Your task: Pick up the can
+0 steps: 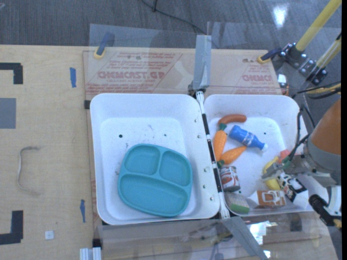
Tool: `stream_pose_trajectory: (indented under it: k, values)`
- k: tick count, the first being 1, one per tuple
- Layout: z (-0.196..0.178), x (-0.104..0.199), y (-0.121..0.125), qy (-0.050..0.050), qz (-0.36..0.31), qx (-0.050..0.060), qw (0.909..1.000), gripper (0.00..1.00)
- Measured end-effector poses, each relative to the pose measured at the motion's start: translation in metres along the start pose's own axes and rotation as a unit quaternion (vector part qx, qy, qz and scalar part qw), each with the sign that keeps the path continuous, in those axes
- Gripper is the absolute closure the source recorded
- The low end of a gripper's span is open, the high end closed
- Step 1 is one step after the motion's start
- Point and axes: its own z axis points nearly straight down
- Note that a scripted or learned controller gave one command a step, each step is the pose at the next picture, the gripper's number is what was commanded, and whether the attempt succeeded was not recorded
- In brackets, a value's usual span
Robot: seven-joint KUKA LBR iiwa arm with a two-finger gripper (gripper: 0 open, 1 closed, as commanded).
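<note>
1. White plastic forms the two shallow bins that we see side by side on the surface [49, 118]: the left bin [103, 112] and the right bin [282, 110], touching along a shared middle rim.
2. Nearest the lower edge of the right bin we note a green-and-white item [238, 205] and, just beside it to the right, a small orange-and-white packet [271, 198].
3. Just above these stands the can [229, 178], with a dark red label and a pale lid, close against the middle rim at the bin's left side.
4. At the right side of that bin we find the hand [283, 169], low over some yellow and reddish items [275, 173]; we cannot tell whether it is released or clenched, and it lies well apart from the can.
5. Behind the hand, the arm [331, 140] enters from the right, its orange band above a grey wrist.
6. In the left bin lies a teal divided tray [155, 180] with three compartments, filling the near half of the floor.
7. Farther up the right bin, two orange carrot-like pieces [226, 148] lie near the middle rim, one upright and one slanted.
8. Next to them a blue bottle with a white label [246, 137] lies on its side.
9. Farthest in that bin, a reddish sausage-shaped item [232, 118] rests near the back wall.
10. Beyond both bins we see a clear sheet with red lettering [135, 72] on the surface.
</note>
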Motion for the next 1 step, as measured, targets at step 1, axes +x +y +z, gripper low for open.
stream_pose_trajectory:
  k: [1]
  values:
    - [0.0019,0.0186,0.0390,0.002,0.012,0.005,0.9999,0.00]
